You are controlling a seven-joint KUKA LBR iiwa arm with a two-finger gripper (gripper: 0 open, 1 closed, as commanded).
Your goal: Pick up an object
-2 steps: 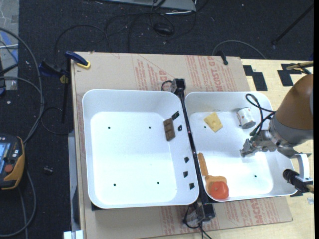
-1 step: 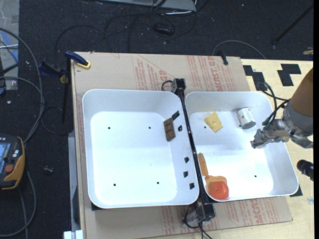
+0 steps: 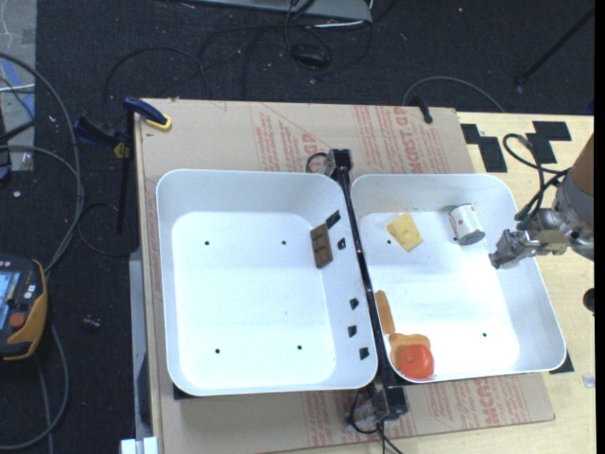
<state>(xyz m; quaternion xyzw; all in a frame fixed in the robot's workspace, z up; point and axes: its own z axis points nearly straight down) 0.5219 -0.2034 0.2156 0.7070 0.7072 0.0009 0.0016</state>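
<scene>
Over right bin's (image 3: 529, 282) right edge, my claw (image 3: 503, 253), grip state unclear; grey cylinder (image 3: 464, 223) just left, apart.

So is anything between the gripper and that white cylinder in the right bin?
Nothing visible. The gripper sits over the right bin's right edge, and the cylinder lies just up-left of it, apart from it. The yellow block is farther left, off that path.

The right bin (image 3: 529, 348) holds a wedge (image 3: 406, 232) left of a cylinder (image 3: 465, 223); the hand (image 3: 504, 252) hovers beside them.
</scene>
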